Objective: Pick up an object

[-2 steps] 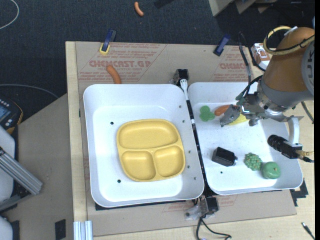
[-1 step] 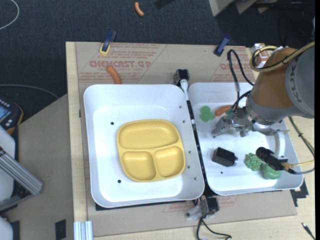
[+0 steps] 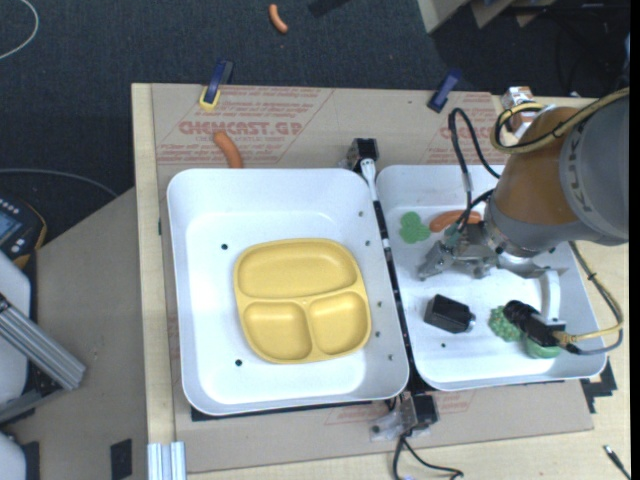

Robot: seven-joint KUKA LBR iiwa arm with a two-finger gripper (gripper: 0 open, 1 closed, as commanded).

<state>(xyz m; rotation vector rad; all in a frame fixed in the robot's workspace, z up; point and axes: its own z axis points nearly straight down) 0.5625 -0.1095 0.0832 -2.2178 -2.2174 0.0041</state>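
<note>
The grey metal two-finger gripper (image 3: 452, 259) hangs low in the right white bin (image 3: 420, 353) (whether open or closed cannot be told). A small black block (image 3: 448, 314) lies just below it, beside a green leafy toy (image 3: 505, 324).

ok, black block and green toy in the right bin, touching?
Apart. The camera view shows bare white bin floor between the black block and the green toy, both lying in the right bin.
</note>
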